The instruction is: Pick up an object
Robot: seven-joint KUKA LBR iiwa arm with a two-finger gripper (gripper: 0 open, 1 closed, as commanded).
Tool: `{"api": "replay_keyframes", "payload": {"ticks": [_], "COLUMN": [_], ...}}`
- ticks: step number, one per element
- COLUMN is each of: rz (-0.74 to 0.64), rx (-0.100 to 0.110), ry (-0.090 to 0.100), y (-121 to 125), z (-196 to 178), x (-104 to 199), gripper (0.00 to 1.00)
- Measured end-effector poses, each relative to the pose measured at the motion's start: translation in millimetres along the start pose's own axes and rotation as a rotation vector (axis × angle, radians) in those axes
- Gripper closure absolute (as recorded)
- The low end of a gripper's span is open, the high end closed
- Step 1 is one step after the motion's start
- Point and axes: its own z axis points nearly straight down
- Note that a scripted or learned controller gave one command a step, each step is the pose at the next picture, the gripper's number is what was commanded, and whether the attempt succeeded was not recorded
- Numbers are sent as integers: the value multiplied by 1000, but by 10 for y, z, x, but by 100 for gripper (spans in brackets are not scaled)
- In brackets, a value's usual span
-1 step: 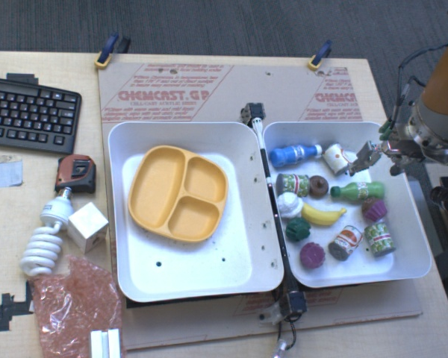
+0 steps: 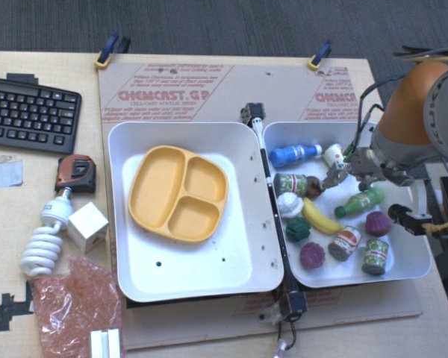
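camera view, from above the bench: the grey arm with its orange band (image 2: 422,99) reaches into the right white bin (image 2: 414,263), its two-finger gripper (image 2: 336,174) low among glossy toy groceries; whether the fingers are parted or closed on anything cannot be told. just beyond the fingertips lie a blue plastic bottle (image 2: 293,154) and a small white cylinder (image 2: 333,154); beside them a green-labelled can (image 2: 291,184); nearer the camera a curved yellow banana (image 2: 321,217), a green bottle (image 2: 361,202) and a knobbly purple berry (image 2: 378,223). well away in the left white bin (image 2: 134,274) sits a smooth, three-compartment yellow tray (image 2: 178,193). bins rest on brown printed cardboard (image 2: 179,88) over a pale wooden benchtop (image 2: 37,73) with a black keyboard (image 2: 30,112).
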Motion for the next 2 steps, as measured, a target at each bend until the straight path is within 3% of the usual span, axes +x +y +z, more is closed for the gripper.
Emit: {"api": "replay_keyframes", "payload": {"ticks": [1,2], "rz": [2,2], "rx": [-1,-1], "ry": [0,0], "y": [4,4], "z": [-102,-102], "x": [-9,-8], "gripper": [100,0]}}
